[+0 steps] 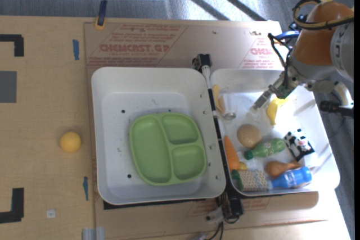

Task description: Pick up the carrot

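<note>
One carrot (230, 152) hugging left wall (right bin (325, 131)), pincer (271, 94) apart.

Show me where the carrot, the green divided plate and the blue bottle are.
carrot (230, 153): camera view, middle of its orange body.
green divided plate (147, 150): camera view, floor of its large left compartment.
blue bottle (292, 178): camera view, middle of its body.

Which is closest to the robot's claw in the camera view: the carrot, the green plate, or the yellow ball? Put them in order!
From the gripper over the right bin:
1. The carrot, along the right bin's left wall.
2. The green plate, in the left bin.
3. The yellow ball, out on the bench, far left.
</note>
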Robot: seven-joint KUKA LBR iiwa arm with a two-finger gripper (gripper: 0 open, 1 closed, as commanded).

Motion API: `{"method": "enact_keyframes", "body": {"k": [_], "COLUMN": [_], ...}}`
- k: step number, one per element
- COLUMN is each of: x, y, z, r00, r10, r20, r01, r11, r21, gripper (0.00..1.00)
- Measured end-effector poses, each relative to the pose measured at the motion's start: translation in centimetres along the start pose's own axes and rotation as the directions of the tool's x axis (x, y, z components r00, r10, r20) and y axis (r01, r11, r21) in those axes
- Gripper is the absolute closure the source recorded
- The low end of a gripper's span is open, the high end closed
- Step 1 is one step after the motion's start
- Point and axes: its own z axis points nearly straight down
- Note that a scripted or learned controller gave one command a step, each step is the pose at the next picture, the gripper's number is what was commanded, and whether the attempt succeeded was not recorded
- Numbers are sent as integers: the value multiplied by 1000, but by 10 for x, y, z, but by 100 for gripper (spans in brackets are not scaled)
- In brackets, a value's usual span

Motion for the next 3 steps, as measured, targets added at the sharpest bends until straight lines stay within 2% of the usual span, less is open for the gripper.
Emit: {"method": "enact_keyframes", "body": {"k": [1, 2, 3], "x": [-30, -33, -36], "y": [-1, 3, 2], "z": [9, -6, -89], "r00": [992, 993, 757], "r10": [126, 122, 653], "r20": [-28, -5, 3], "r01": [-125, -122, -653], "r11": [992, 993, 757], "r21": [23, 5, 1], "gripper": [0, 100, 100]}}
